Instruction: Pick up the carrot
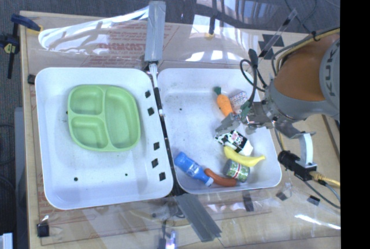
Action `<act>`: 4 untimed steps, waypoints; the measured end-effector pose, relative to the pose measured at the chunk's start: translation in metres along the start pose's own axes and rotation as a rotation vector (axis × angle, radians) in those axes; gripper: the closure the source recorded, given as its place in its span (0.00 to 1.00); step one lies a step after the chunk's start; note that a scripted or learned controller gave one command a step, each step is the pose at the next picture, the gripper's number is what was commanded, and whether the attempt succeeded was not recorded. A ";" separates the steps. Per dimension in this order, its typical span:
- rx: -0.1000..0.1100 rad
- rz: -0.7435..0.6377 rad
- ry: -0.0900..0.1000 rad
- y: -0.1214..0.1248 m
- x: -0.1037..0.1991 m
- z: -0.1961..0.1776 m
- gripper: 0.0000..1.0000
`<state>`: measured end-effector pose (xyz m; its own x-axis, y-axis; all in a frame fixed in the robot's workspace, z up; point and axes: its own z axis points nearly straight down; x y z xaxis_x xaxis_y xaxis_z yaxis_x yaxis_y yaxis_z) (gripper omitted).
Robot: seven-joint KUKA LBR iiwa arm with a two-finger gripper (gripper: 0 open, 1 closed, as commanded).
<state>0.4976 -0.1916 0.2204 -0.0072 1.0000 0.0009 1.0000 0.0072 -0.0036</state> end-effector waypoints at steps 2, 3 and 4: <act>-0.001 0.232 0.000 0.107 0.021 0.051 0.00; -0.001 0.134 -0.001 0.142 -0.013 0.129 0.00; 0.002 0.118 0.001 0.154 0.033 0.129 0.00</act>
<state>0.6512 -0.1576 0.0912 0.1106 0.9939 0.0012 0.9939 -0.1106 -0.0054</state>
